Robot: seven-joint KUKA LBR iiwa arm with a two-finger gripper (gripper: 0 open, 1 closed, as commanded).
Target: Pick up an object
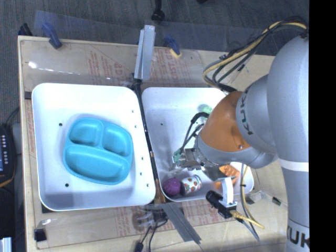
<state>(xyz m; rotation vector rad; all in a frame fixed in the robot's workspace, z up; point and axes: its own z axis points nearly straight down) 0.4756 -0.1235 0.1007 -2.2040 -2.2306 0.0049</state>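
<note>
White plastic makes up both shallow bins on my bench: the left bin (42, 140) carries a light blue divided tray (98, 149) lying flat near its middle, and the right bin (157, 119) is the one I am reaching into. My grey arm (278, 114) comes in from the right, its orange band (223, 130) hanging over the bin's middle, and it covers most of the bin floor. My gripper (185, 159) sits low over the near part of the right bin, but the wrist and cables hide its tips, so I cannot tell how they stand. Just below it, against the near wall of that bin, lie a small purple ball-like object (171, 186) and, touching it on the right, a rounded white object with coloured markings (191, 184). An orange item (229, 170) shows partly under my wrist, and a bit of pale green (204, 109) peeks out by the far side of the orange band. Neither the purple nor the white object appears lifted; both rest on the bin floor
</note>
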